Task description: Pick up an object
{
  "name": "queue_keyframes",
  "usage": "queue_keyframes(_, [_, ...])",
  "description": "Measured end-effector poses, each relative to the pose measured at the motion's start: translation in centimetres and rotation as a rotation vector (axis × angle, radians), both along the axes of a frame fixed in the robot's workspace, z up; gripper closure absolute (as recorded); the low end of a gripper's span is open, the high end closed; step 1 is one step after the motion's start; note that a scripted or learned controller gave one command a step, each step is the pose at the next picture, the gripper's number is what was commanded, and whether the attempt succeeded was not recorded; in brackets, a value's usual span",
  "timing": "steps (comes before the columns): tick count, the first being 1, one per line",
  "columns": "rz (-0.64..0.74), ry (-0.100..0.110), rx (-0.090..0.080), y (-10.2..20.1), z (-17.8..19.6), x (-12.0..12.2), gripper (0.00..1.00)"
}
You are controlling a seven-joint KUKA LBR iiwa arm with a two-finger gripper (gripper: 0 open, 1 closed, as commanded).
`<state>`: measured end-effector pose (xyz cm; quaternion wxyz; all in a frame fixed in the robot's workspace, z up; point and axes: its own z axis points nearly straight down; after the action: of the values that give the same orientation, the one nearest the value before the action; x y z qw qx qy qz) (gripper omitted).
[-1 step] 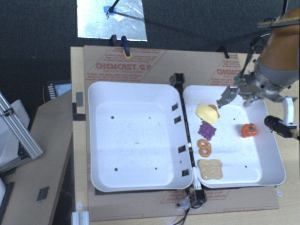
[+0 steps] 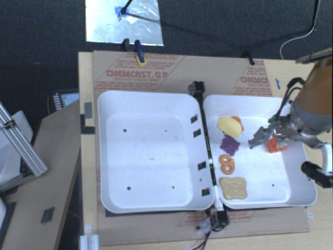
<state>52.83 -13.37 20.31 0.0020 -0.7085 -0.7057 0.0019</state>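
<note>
A brown bench point(image 2: 171, 66) bears two white bins point(image 2: 151, 150) side by side.

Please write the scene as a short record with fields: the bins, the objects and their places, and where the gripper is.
left bin: bare white floor, no objects seen in it
right bin: holds all the objects
yellow object: near the divider, farthest from the camera
purple object: just below the yellow one
small orange pretzel shape: below the purple one
tan toast-like piece: nearest corner, by the divider
orange-red object: at the gripper tip
gripper: over the right bin, reaching in from the right; grasp unclear
</note>
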Motion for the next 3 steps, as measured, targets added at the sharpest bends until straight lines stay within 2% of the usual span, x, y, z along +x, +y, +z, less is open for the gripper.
queue_keyframes(1, [0.014,-0.005,0.003,6.9,-2.0,1.6,0.00])
queue_keyframes(2, [0.013,-0.010,0.000,11.2,-1.8,4.8,0.00])
queue_keyframes(3, [-0.002,-0.001,-0.001,5.0,-1.9,-4.3,0.00])
